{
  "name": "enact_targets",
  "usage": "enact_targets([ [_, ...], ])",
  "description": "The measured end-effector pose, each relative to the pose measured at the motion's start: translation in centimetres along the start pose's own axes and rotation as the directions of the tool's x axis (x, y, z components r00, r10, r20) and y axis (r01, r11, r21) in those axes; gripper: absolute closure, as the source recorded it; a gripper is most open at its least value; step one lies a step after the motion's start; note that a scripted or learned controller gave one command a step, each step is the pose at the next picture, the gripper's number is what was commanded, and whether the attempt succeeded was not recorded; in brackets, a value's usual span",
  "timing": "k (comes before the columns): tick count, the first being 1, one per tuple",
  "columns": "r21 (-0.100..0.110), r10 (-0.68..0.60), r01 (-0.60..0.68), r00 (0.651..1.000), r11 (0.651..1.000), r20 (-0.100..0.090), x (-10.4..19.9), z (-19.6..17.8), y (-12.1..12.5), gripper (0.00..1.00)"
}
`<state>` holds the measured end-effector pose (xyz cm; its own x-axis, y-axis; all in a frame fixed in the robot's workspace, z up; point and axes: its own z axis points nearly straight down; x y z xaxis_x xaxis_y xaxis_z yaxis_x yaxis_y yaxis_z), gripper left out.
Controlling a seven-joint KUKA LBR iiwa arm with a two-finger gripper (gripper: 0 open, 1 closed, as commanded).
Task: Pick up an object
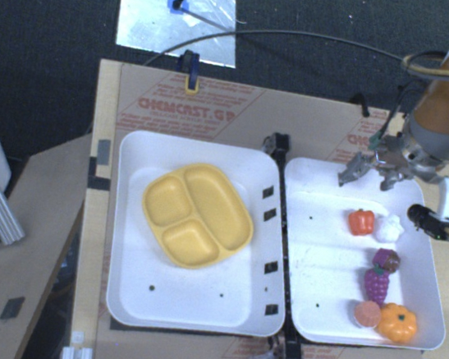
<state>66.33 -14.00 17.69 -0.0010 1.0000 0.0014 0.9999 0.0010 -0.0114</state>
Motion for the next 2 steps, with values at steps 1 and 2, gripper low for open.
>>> enact_targets([
  [1,-0.013,-0.002,0.002,1.0,1.0,0.002,0.0,-0.9,0.3,0.0],
  [2,-0.01,-0.001,0.001,1.0,1.0,0.002,-0.5,3.4,0.3,0.0],
])
